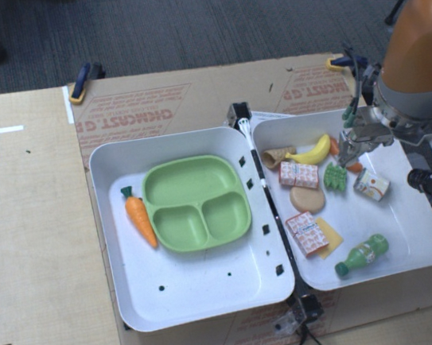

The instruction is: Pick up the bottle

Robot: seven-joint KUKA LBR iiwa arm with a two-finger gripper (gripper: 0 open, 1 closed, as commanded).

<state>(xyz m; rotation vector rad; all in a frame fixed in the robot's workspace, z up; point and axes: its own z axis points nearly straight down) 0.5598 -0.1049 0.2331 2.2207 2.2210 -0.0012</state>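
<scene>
The bottle [362, 255] lies on its side on the floor of the right bin [420, 246], well apart from the pincer [351, 149] and nearer the camera, so nothing of the picking is done yet, and whether the pincer is open I cannot tell.

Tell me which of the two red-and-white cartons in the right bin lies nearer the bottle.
The lower red-and-white carton, resting partly on the yellow cheese slice. It lies just up-left of the green bottle; the other carton sits higher, beside the banana.
</scene>
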